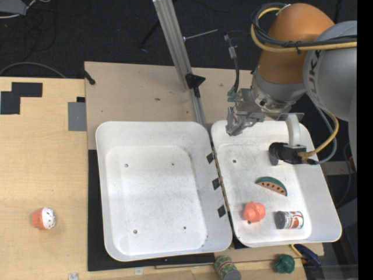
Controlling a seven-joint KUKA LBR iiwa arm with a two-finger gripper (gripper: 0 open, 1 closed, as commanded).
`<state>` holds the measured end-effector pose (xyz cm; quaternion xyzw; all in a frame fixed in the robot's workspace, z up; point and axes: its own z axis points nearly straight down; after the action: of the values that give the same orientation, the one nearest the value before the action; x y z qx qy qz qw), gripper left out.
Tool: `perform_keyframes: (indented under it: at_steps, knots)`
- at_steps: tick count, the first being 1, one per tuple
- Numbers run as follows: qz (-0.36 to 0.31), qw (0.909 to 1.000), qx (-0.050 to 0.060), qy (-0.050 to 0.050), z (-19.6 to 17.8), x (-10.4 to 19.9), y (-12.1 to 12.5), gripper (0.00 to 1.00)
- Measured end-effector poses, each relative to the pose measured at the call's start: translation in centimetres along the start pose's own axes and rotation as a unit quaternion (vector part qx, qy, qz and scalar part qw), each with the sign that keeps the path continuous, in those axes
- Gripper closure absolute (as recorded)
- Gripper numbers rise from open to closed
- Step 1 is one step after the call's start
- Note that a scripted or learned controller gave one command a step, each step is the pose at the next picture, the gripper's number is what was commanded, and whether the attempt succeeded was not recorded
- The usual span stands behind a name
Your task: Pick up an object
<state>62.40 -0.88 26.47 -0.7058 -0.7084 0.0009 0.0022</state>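
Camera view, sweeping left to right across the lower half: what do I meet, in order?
Orange-and-white ball → left bin → red lump → small can, these last two in the right bin. The watermelon slice spans both, so it is left out.

My end effector [235, 126] above far left corner of right bin [315, 200]. Same bin, near half: watermelon slice [271, 185], red lump [254, 212], small can [289, 220] on its side. Left bin [151, 185] alongside. Orange-white ball [44, 219] on surface [35, 156], well left.
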Motion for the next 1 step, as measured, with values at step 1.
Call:
perform_keyframes:
  at_steps: [1]
  knots:
    - [0.000, 1.0000, 0.001, 0.000, 0.86, 3.98, -2.00, 1.00]
